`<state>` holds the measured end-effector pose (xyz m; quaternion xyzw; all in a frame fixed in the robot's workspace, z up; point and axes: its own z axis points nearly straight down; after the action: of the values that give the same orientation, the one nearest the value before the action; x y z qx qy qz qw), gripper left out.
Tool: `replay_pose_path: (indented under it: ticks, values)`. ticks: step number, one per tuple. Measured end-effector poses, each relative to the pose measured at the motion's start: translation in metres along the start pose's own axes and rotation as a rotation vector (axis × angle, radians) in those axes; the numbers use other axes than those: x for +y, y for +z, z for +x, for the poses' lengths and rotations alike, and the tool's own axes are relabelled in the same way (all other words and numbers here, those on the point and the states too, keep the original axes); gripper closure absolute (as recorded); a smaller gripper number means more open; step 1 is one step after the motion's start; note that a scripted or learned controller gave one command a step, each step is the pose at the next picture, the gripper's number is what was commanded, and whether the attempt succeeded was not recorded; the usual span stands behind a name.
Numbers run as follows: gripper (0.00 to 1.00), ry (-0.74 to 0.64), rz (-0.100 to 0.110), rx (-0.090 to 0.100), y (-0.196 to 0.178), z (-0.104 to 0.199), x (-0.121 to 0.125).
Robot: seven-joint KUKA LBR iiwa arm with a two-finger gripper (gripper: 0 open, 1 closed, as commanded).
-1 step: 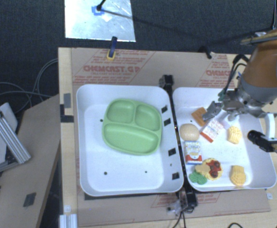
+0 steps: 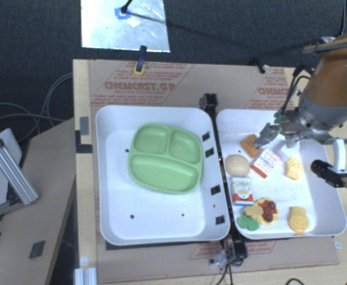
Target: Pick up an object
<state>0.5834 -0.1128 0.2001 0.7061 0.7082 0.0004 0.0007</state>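
The grey two-finger gripper (image 2: 267, 134) was hovered, seemingly spread, over the orange rectangular cracker-like toy (image 2: 250, 145) in the right white bin (image 2: 331, 209); descent and closing judged next.

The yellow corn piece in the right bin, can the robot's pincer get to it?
Probably yes. The yellow corn piece lies by itself on the floor of the right bin, with nothing on top of it. The pincer hangs over the same bin, a short way off, beside the orange wedge.
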Motion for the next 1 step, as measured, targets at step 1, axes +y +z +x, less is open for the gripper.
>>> replay_pose_path:
  ticks: [1]
  values:
    - [0.0, 0.002, 0.004, 0.001, 0.0416, 0.0007, -0.0004]
